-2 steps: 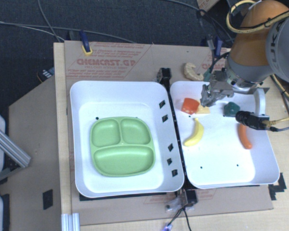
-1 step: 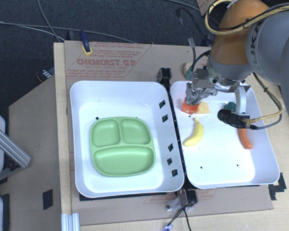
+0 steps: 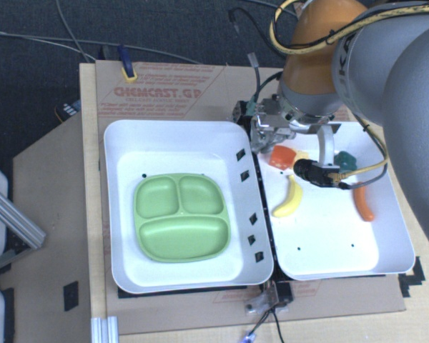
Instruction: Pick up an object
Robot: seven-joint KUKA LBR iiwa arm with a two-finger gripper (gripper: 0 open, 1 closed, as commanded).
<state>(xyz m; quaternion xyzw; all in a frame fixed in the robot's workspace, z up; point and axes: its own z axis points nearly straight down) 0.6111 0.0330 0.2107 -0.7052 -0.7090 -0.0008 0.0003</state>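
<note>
Two shallow white bins sit side by side on a sheet of brown cardboard (image 3: 171,91), the left bin (image 3: 114,213) and the right bin (image 3: 329,252) meeting along a shared edge dotted with small black tabs (image 3: 253,220). Nearest in the left bin, a pale green divided plate (image 3: 181,216) lies flat at its middle, with one long compartment toward the near side and two smaller ones behind. In the right bin the near half of the floor is bare white. Farther in, an orange carrot (image 3: 364,204) lies by the right wall, well apart from a yellow banana (image 3: 289,199) that curves along near the shared edge. Just beyond the banana is an orange-red piece (image 3: 282,156), and to its right a small teal piece (image 3: 345,160). The gripper (image 3: 266,136) hangs over the far left corner of the right bin, just beside the orange-red piece; whether it is wide or narrow cannot be told, and nothing can be seen held in it. Above it rises the orange band (image 3: 322,27) of the grey arm (image 3: 393,56). At the far edge of the cardboard stands a blue clip (image 3: 126,64).
</note>
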